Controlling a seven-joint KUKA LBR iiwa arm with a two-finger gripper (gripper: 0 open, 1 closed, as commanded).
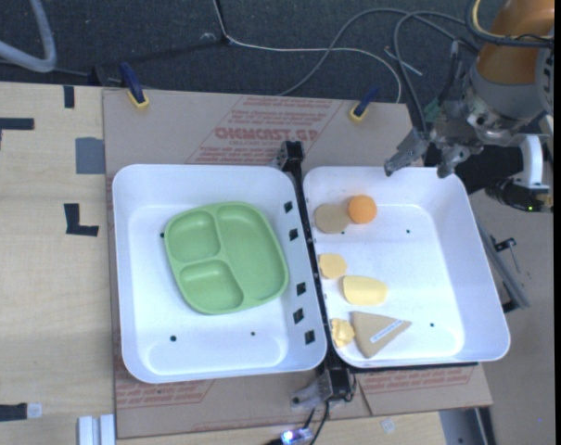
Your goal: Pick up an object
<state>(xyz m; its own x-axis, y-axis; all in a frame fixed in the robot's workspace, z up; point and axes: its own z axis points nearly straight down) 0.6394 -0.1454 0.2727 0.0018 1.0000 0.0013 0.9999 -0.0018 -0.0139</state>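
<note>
The right bin [447, 248] holds several small food items along its left side. An orange ball [362, 209] sits next to a tan round disc [331, 218]. Below them lie a small yellow piece [332, 266], a yellow oval lump [364, 290], another small yellow piece [341, 332] and a tan wedge [377, 331]. My gripper [420, 160] hangs above the far rim of the right bin, up and to the right of the orange ball. Its two dark fingers are spread apart with nothing between them.
The left bin [141, 341] holds a green divided plate [226, 256]. A black hinge strip [299, 248] runs between the bins. Two yellow clamps [136, 95] [359, 111] pin the cardboard sheet at the back, and cables trail across the dark floor behind it.
</note>
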